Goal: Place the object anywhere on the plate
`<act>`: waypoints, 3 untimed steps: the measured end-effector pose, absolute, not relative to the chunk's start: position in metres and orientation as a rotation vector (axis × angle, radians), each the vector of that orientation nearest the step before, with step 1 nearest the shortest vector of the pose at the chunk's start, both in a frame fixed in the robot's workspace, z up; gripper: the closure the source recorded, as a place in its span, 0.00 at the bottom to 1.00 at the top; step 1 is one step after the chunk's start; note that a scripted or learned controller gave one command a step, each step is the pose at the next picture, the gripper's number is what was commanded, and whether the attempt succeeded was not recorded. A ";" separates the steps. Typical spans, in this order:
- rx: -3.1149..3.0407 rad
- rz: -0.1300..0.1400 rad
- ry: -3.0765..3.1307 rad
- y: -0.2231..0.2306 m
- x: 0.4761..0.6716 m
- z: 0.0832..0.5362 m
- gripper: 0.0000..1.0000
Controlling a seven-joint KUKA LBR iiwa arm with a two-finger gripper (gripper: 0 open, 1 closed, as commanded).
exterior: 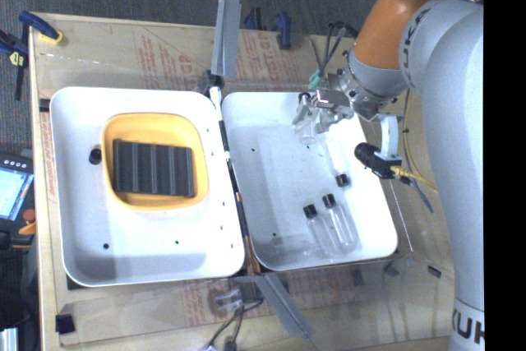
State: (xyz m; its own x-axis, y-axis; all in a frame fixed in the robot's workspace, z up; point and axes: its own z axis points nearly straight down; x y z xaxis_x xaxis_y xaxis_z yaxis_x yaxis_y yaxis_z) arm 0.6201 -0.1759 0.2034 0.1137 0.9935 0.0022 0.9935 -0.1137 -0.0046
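Gripper [316, 113] hangs over my right bin's [271, 247] far corner. Clear vials [339, 224] lie near its front, apart from the plate [154, 156]; light, slick, fragile, I judge. Take one mid-body.

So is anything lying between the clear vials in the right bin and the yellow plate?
Only the two bins' adjoining rims separate the clear vials from the yellow plate. A dark ridged block already covers the plate's centre, leaving its border free.
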 end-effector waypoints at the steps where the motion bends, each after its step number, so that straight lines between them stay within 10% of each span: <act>1: -2.117 0.005 -2.315 -0.123 0.587 0.201 1.00; 2: -1.898 0.001 -2.503 -0.069 0.614 0.205 1.00; 3: -1.900 0.001 -2.502 -0.070 0.614 0.205 0.00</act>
State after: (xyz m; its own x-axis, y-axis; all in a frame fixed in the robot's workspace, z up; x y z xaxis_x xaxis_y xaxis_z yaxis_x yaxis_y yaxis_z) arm 0.6137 -0.0697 0.2048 -0.2688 0.9632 -0.0006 0.9632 0.2688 -0.0006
